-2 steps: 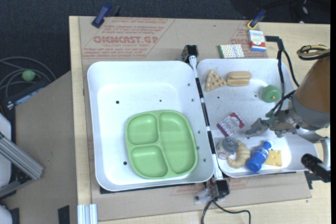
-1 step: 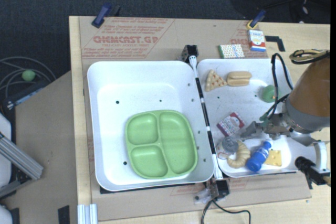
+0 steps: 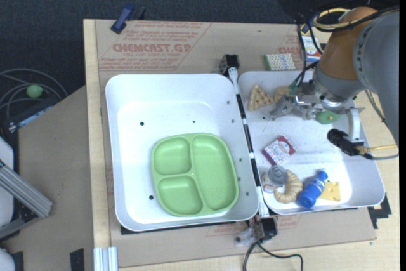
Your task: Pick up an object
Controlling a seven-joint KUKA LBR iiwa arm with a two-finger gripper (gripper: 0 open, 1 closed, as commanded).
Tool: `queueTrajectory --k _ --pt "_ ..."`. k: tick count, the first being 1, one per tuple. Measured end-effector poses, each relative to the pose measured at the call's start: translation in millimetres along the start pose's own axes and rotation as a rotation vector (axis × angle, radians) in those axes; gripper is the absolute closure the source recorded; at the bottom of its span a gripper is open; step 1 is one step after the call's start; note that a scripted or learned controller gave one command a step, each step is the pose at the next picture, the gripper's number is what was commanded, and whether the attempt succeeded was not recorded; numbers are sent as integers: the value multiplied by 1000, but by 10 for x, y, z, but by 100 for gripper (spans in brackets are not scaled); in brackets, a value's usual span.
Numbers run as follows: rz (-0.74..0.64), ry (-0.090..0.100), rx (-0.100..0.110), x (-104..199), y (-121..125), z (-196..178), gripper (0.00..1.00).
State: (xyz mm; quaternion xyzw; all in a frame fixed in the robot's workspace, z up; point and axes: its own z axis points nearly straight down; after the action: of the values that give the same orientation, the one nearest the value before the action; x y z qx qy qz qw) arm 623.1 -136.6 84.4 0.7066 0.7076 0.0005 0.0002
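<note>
A grey robot arm with an orange band reaches in from the right over the right bin (image 3: 361,190), one of two shallow white bins on a brown worktop (image 3: 165,41). Its pincer (image 3: 298,105) hangs low over the bin's far end; whether it is spread or pressed together cannot be told. No object is seen between its tips. Just beside it lie a tan waffle-like wedge (image 3: 258,97) and a small green piece (image 3: 325,116). The wedge looks light, stiff and perhaps crumbly, best pinched across its narrow sides. Nearer the viewer lie a red-and-white packet (image 3: 278,150), probably thin and slippery, a pale curved pastry (image 3: 290,186), a blue bottle (image 3: 313,190) and a yellow piece (image 3: 330,190), crowded together. The left bin (image 3: 127,105) holds a green divided plate (image 3: 193,173).
</note>
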Motion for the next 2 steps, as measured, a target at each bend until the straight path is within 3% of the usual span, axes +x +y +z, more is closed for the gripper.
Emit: queueTrajectory --k 1,2 --pt "1 -1 1 -138 436 -10 0" --pt "2 -3 -1 -406 434 -6 0"
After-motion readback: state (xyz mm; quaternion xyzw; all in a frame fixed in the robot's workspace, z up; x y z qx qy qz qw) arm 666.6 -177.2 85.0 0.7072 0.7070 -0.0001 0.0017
